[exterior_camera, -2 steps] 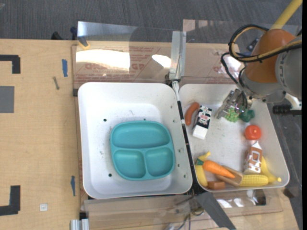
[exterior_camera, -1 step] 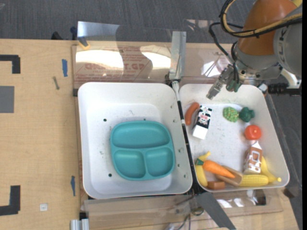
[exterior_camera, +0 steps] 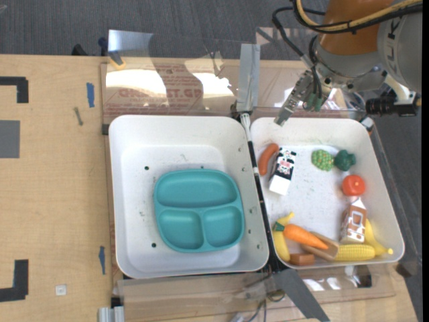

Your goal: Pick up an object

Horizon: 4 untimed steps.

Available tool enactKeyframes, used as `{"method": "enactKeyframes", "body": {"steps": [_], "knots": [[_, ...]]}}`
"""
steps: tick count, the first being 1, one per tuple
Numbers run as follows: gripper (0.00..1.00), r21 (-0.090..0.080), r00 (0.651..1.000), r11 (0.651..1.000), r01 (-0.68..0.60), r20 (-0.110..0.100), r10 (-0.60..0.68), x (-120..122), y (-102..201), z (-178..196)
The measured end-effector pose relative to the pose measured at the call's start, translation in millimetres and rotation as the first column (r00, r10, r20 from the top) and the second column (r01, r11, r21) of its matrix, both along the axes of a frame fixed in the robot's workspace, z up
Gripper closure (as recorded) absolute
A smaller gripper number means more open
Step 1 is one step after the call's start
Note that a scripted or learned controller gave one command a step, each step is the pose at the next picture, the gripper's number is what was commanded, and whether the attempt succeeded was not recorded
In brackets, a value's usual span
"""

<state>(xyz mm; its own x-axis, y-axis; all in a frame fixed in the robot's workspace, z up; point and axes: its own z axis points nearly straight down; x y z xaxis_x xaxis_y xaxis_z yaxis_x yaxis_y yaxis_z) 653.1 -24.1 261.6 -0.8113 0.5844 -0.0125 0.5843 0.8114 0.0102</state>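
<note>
My gripper (exterior_camera: 297,107) hangs over the far rim of the right bin (exterior_camera: 385,180), above its back left corner, with its fingers (exterior_camera: 282,115) spread and nothing between them. In the bin below lie a red sausage (exterior_camera: 267,158), a white carton with black marks (exterior_camera: 283,172), a light green vegetable (exterior_camera: 322,159), a dark green piece (exterior_camera: 345,159) and a red tomato (exterior_camera: 353,184). Along the near side are a carrot (exterior_camera: 305,235), a corn cob (exterior_camera: 352,251), a banana (exterior_camera: 281,241) and a small brown-and-white carton (exterior_camera: 353,221).
The left bin (exterior_camera: 127,180) holds a teal divided plate (exterior_camera: 198,208). A grey upright post (exterior_camera: 248,79) stands at the back between the two bins, just left of the gripper. Cables run from the arm's orange band (exterior_camera: 355,12) at the top right.
</note>
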Motion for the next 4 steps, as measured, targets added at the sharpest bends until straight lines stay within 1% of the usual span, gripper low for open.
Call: {"method": "enactKeyframes", "body": {"steps": [1,2,3,4], "knots": [[1.00,-0.004,1.000,1.000,0.001,0.001,-0.001,0.4,-1.9,7.6],[1.00,0.001,0.996,0.996,0.085,-0.009,-0.085,7.4,78.5,12.4],[1.00,0.001,0.991,0.992,0.129,-0.019,-0.129,-27.2,166.7,-8.7],[1.00,0.002,0.957,0.957,0.290,-0.006,-0.290,-6.9,127.7,74.9]]}}
